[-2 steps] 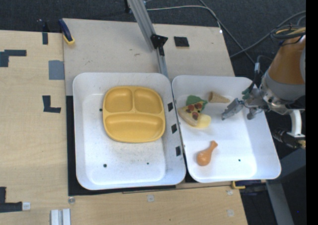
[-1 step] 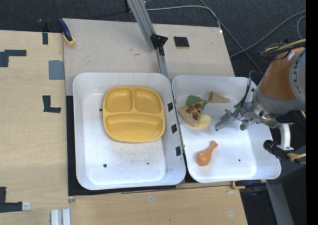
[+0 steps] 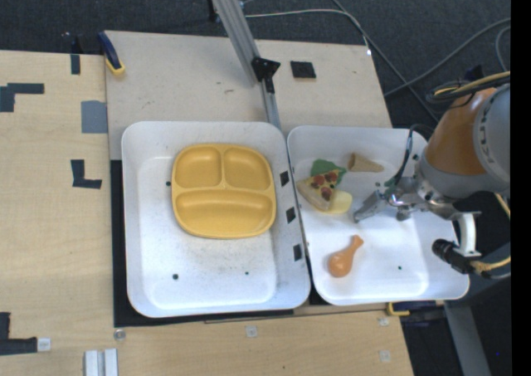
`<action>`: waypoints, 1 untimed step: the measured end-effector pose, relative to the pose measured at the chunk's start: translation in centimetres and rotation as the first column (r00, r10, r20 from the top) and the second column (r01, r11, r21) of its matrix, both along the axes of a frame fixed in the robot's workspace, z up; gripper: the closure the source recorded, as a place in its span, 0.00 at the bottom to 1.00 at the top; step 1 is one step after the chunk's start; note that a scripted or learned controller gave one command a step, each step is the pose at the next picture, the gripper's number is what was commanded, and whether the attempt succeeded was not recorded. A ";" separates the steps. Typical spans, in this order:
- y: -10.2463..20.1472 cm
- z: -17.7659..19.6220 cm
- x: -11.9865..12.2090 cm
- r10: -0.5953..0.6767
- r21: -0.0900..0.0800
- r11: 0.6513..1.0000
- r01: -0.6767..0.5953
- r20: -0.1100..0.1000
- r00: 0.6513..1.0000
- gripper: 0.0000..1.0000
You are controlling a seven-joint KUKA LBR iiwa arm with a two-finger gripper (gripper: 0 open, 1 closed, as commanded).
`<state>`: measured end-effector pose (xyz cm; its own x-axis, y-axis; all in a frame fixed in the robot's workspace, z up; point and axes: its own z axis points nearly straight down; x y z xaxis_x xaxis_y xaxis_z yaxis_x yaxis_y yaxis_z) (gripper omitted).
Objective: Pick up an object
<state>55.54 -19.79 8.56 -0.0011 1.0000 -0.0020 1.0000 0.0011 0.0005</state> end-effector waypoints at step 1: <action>0.0 1.3 0.2 0.001 -0.001 1.000 -0.001 0.006 1.000 1.00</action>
<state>55.74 -19.75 9.86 -0.0019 1.0000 -0.0031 1.0000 0.0019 0.0067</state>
